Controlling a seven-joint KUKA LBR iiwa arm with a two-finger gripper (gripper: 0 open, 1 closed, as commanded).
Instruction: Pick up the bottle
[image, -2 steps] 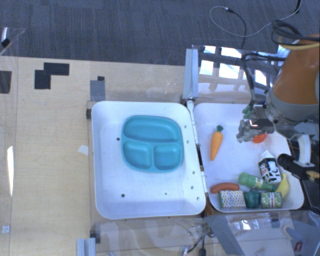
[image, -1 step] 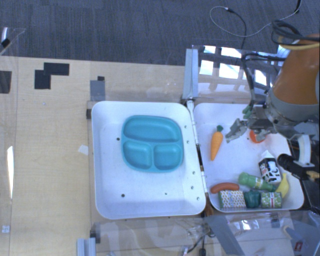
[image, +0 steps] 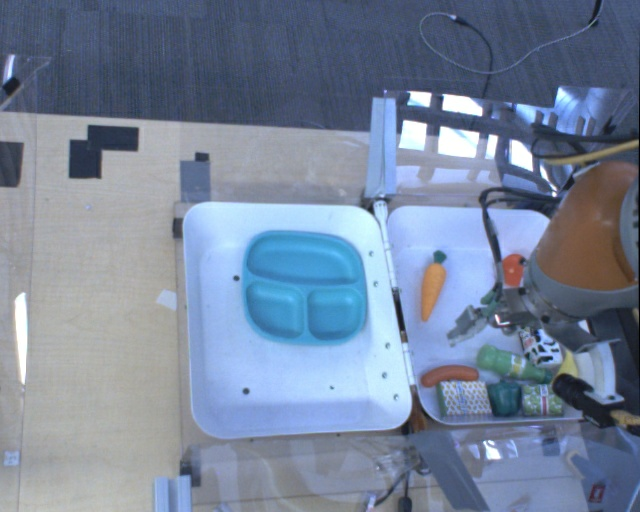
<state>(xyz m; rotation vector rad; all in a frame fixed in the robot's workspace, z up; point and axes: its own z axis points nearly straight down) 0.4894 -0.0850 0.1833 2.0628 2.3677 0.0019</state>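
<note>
The green plastic bottle (image: 511, 362) lies on its side near the front edge of the right white bin (image: 460, 245), wedged among small cartons. The gripper (image: 487, 318) hovers just behind it, open and empty. It should descend squarely across the bottle's body. Beyond lie the pale wooden bench (image: 90, 300) and dark carpet.

Glossy white plastic bins (image: 215, 400); matt teal plastic divided tray (image: 303, 286); pale wood-grain bench (image: 90, 330); smooth green plastic bottle (image: 510, 361); bare metal gripper (image: 478, 318).
</note>
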